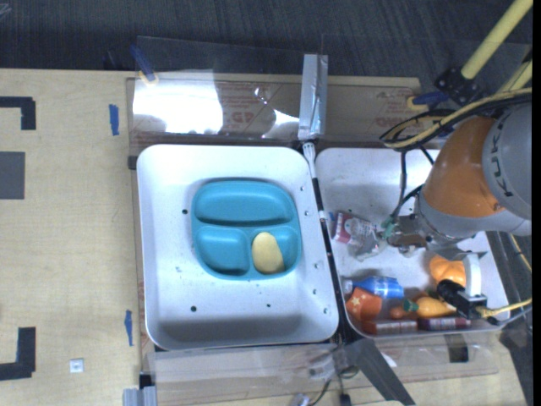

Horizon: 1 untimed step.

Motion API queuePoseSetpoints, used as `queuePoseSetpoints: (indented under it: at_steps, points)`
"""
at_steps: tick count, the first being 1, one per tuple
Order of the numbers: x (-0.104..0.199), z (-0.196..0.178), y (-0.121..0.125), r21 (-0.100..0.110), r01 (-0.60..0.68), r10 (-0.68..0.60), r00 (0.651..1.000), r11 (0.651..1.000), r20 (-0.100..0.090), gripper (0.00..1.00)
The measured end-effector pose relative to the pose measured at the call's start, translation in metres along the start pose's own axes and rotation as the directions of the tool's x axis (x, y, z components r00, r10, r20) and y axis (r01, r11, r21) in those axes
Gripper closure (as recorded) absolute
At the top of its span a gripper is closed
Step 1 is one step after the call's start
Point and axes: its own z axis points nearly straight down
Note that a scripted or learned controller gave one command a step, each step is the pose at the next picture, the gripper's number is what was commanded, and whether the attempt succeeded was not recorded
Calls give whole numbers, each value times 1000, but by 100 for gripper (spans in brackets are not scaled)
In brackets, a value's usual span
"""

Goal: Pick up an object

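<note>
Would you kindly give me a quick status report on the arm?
Claw down in right bin. Crumpled packet right beside it. Orange pieces close by.

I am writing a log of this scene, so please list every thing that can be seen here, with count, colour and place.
left shallow white plastic bin: one, white, left on the bench
right shallow white plastic bin: one, white, beside it
blue divided plastic tray: one, blue, middle of the left bin
yellow egg-shaped object: one, yellow, tray's lower right compartment
crumpled clear wrapper: one, clear with red, right bin near its left wall
small mixed items: several, orange, red, blue, along the right bin's near wall
grey robot arm: one, orange band, above the right bin
gripper: one, dark, beside the wrapper
</note>
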Motion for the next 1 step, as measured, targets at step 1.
queuePoseSetpoints:
  at_steps: [1]
  points:
    - [-2, 1, 62, 1, -37, 37, 999, 999, -1, 0]
